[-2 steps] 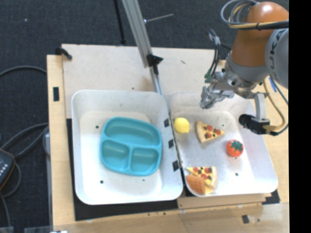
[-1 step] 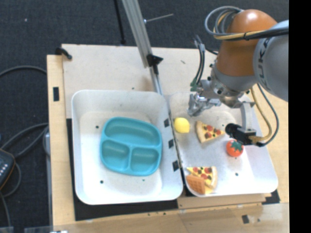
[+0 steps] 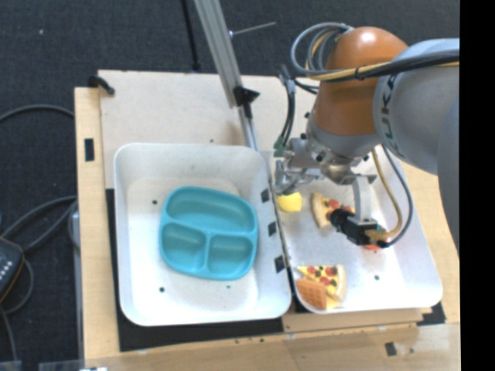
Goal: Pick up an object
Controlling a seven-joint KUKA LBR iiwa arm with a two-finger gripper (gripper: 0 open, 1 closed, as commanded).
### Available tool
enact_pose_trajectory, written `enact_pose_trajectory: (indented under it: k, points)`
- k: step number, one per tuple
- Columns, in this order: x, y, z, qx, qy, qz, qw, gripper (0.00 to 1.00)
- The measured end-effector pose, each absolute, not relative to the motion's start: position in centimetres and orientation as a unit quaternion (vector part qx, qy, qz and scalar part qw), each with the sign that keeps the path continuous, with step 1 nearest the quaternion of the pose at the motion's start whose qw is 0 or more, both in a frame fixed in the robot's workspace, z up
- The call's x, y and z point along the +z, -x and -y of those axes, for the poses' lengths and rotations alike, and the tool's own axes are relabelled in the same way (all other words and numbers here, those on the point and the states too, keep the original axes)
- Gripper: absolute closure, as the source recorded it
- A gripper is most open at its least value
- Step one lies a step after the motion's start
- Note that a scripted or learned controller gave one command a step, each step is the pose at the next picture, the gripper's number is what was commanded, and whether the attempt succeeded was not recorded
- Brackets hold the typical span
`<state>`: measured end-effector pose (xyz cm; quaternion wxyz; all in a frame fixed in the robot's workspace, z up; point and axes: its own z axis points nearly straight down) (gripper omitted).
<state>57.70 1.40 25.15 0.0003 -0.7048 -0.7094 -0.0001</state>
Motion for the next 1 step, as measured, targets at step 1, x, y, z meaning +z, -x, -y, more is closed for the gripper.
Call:
enact_pose_trajectory:
  k: [1]
  points:
    - [25.13,-56.97,-7.21,-0.0007,0.704,0.71,0.001,1.0]
